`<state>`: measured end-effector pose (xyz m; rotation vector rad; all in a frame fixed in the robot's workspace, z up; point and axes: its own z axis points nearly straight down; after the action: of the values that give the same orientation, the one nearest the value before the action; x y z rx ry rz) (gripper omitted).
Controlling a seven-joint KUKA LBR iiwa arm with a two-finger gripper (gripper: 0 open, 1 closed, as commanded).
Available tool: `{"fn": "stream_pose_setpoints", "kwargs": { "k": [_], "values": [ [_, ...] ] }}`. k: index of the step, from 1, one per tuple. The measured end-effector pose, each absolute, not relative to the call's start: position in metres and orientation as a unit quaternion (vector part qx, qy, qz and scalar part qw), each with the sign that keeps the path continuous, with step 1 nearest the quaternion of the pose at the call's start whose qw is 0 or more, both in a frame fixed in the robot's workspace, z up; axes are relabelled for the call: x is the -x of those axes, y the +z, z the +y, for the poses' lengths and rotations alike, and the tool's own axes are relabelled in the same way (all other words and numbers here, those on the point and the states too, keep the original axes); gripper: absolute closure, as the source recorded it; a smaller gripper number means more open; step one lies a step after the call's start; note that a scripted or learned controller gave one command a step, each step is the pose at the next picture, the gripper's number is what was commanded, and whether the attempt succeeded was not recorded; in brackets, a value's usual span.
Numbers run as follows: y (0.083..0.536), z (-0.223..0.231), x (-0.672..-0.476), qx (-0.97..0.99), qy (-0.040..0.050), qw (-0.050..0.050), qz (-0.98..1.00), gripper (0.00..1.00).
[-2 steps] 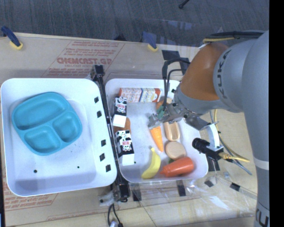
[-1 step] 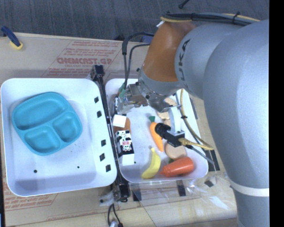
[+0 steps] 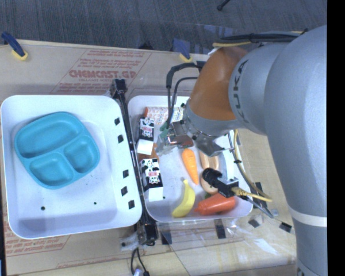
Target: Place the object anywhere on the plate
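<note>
Jaws (image 3: pixel 173 132): low in the right bin (image 3: pixel 241 209), under the grey arm's orange band; whether open or closed could not be told. Just beside them: a tapered orange carrot (image 3: pixel 190 164), a curved yellow banana (image 3: pixel 184 201), a glossy red pepper (image 3: pixel 217 204). Left bin (image 3: pixel 23 220): smooth blue three-compartment plate (image 3: pixel 56 148), well apart from the toys.

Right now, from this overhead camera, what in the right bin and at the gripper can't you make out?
- Gripper: in the camera view the arm's wrist covers it, so finger state is unknown.
- Right bin: its far right part lies under the arm.
- Hot dog: partly covered by a black fitting.
- Red item beside the banana: too blurred to identify.
</note>
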<state>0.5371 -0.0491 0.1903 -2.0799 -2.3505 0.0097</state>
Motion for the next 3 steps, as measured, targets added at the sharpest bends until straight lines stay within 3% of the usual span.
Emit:
{"fn": "stream_pose_setpoints", "kwargs": {
  "k": [1, 2, 3],
  "values": [
    [0.191, -0.005, -0.528, 0.839, 0.0007, 0.001, -0.544, 1.00],
    [0.191, 0.069, -0.552, 0.918, 0.0020, 0.002, -0.397, 1.00],
    [0.215, 0.104, -0.523, 0.859, 0.0020, 0.003, -0.511, 1.00]
  ]
}}
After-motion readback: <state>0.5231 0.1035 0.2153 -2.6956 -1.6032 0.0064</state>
